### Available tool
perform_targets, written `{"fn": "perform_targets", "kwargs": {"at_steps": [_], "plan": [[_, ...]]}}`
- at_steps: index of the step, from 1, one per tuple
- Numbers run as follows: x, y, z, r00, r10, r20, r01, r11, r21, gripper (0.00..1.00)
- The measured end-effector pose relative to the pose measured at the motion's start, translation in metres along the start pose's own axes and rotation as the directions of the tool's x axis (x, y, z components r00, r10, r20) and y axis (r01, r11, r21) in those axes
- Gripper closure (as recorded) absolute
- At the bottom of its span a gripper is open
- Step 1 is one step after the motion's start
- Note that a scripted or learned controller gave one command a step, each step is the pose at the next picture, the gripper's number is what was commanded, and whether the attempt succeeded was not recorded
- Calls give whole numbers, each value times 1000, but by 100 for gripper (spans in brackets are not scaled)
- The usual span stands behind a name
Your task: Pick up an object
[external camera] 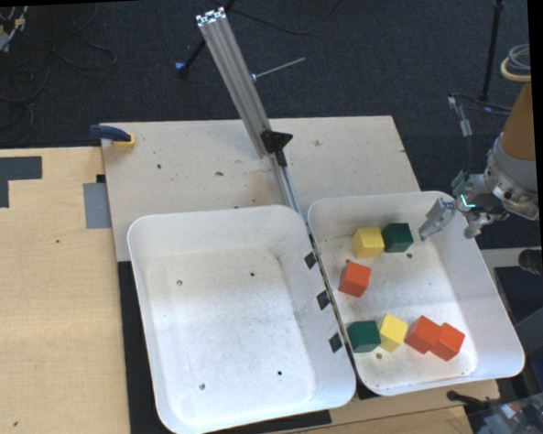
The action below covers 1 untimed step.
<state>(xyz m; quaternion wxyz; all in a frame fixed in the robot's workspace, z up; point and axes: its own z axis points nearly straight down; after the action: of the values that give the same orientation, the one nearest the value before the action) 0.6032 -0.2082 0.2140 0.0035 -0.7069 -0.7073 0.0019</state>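
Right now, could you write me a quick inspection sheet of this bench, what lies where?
Surface: two white bins side by side, left bin speckled, right bin holding blocks.
Job's things: upper yellow cube touching dark green cube; orange cube; lower green cube, yellow cube, two orange blocks.
Clutter: blue clamp on the board.
Grippers: gripper above right bin's far right rim, holding nothing.
Cables: black cables on dark floor.
Surroundings: slanted aluminium bar.

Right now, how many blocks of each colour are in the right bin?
Yellow blocks: 2
Green blocks: 2
Orange blocks: 3
Total: 7, all in the right bin.
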Motion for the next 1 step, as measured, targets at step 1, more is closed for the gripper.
{"fn": "perform_targets", "kwargs": {"at_steps": [1], "plan": [[0, 1, -3, 1000, -3, 2, 3, 1000, -4, 0]]}}
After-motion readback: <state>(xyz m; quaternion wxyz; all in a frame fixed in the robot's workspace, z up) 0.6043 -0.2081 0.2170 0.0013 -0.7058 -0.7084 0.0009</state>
